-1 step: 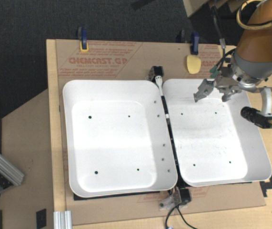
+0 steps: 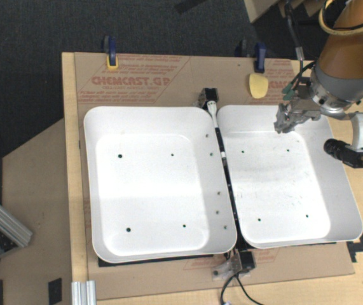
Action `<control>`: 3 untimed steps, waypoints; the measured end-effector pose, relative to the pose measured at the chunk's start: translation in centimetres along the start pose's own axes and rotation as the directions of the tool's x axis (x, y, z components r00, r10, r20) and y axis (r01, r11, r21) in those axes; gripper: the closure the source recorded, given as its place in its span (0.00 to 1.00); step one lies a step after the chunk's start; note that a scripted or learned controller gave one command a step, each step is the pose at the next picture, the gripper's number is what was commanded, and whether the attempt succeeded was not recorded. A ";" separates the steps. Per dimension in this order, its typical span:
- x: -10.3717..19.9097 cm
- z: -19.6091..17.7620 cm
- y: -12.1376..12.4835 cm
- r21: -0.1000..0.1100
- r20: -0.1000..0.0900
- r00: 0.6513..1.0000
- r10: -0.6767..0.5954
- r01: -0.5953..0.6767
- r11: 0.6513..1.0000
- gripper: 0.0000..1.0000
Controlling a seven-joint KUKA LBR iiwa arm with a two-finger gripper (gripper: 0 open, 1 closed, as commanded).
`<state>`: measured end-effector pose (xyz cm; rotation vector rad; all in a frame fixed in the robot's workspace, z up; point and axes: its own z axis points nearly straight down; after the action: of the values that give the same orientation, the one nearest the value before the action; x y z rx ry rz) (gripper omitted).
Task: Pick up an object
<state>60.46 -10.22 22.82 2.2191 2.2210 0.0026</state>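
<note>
The grey arm with its orange band reaches in from the right, its wrist over the far right corner of the right-hand shallow white plastic bin; the two-finger gripper hangs low over that bin's far edge, near its far wall; its dark fingers are too small and too bunched together to read, so I cannot tell whether they stand wide or narrow, and nothing can be made out between them.

The only loose thing that might be picked up is a small pale yellow rounded object; it lies on the brown cardboard sheet beyond the bins, just past the far left corner of the right-hand bin, to the left of the gripper and apart from it; it sits just below a blue clamp on the board's far edge; a second blue-and-yellow clamp grips the same edge further left.

The left-hand shallow white plastic bin lies touching its neighbour along a dark seam; both floors show small dark dots; the right bin's floor also carries faint grey scuffs; a black fitting sits at the far end of the seam, and a small black fitting with cables at the near end.
</note>
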 end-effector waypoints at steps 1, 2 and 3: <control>3.6 -17.0 -1.3 -0.018 0.001 1.000 -0.004 0.004 1.000 1.00; 6.9 -8.5 2.8 0.011 -0.002 1.000 -0.003 0.003 1.000 1.00; 6.0 -9.7 1.0 0.005 -0.001 1.000 0.002 -0.002 1.000 1.00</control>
<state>61.47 -4.18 32.49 2.2236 2.2218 -0.0018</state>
